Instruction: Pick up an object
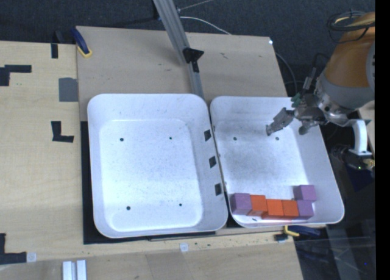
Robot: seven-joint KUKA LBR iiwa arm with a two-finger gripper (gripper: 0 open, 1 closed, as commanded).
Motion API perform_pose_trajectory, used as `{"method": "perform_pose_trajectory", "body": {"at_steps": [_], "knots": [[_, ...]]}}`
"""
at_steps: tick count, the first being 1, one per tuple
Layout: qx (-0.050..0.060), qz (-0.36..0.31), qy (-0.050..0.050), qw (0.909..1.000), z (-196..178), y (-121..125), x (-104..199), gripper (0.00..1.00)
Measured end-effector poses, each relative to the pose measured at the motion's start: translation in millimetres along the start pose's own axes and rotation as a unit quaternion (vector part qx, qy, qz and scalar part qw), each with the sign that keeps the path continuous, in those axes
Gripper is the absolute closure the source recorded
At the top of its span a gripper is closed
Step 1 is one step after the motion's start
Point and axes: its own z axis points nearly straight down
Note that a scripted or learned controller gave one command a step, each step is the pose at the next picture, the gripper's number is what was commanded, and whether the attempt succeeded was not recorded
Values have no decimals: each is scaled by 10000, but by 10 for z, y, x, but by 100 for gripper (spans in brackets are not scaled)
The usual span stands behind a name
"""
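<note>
Hovering over the right bin [317,150], upper part, the tool [286,123] carried nothing, grip state indeterminate; purple and orange blocks [274,204] lay along that bin's near edge

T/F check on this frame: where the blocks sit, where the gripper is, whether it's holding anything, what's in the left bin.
1. The blocks lie along the near edge of the right bin. True.
2. The gripper is over the left bin. False: it is over the far part of the right bin.
3. The gripper holds a purple block. False: nothing is between its fingers; the blocks lie apart from it.
4. The blocks are orange and purple. True.
</note>
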Motion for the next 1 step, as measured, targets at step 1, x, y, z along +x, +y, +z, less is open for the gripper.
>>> {"method": "perform_pose_trajectory", "body": {"at_steps": [1], "knots": [[-12,-6,-7,10000,355,749,-348,0]]}}
